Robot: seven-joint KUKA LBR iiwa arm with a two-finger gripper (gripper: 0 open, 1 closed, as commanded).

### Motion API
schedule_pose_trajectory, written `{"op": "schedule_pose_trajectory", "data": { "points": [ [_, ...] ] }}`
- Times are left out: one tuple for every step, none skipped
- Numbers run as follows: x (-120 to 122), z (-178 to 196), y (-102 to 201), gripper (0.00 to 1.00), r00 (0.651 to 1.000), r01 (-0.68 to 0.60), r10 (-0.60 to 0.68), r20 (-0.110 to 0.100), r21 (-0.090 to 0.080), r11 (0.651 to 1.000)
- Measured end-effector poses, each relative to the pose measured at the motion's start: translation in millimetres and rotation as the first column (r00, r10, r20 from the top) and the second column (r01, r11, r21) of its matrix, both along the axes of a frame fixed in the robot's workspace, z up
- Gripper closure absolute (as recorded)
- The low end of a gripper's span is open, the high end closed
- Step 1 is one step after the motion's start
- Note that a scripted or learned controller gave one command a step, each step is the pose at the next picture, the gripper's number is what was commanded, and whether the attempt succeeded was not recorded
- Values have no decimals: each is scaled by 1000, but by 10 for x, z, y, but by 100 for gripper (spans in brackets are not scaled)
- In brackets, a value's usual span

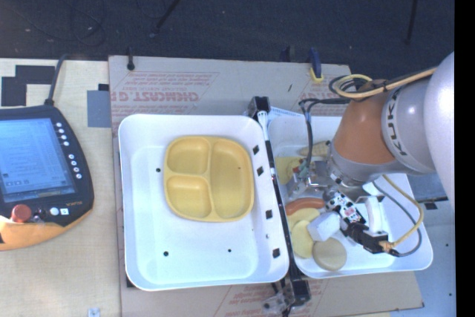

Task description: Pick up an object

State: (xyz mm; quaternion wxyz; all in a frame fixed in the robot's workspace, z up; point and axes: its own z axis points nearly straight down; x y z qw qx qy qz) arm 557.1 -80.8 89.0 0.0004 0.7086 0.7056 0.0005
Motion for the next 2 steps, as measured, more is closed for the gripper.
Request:
{"op": "schedule_pose_trajectory", "data": {
  "points": [
    [16,92,-882,0,1000,1,-1,-2,-3,1000],
    [-500,8,-689,0,1000,-2,2,5,-2,1000]
  ]
}}
